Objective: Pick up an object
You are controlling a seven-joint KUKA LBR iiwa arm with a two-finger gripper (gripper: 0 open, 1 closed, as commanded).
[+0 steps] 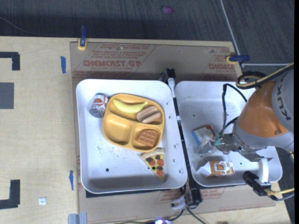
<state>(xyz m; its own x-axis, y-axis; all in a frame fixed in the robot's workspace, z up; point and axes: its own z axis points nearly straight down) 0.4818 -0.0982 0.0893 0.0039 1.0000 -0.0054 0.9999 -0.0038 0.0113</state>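
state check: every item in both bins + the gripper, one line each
yellow divided tray: flat in left bin, holding food
banana: in tray's top compartment
hot dog: in tray
waffle: in tray
can: on its side, touching tray
pizza slice: flat, beside tray
carton: lying in right bin
packet: right bin, by gripper
gripper: low over right bin

The brown board (154, 59) reads "CHEMCAST GP" along its top edge

The left bin (88, 171) is crowded by a yellow tray (124, 127), can (97, 105) and pizza slice (155, 163); its lower left floor lies open.
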